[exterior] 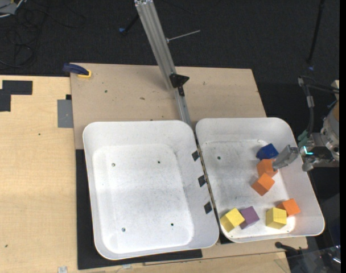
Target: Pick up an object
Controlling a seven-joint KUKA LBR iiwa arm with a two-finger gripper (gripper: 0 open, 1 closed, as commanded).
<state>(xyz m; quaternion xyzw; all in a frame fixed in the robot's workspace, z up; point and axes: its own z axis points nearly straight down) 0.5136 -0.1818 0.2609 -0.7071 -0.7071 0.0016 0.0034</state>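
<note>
The right bin holds several small blocks. A blue block lies near its right side, with an orange block just below it and another orange block lower still. Along the front lie a yellow block, a purple block, a second yellow block and a third orange block. My gripper reaches in over the bin's right rim, its tip right beside the blue block and the upper orange block. Nothing shows held in it.
The left bin sits beside the right one, with black clips along the shared rim. A slanted aluminium post rises behind the bins. The arm's wrist hangs off the right edge.
</note>
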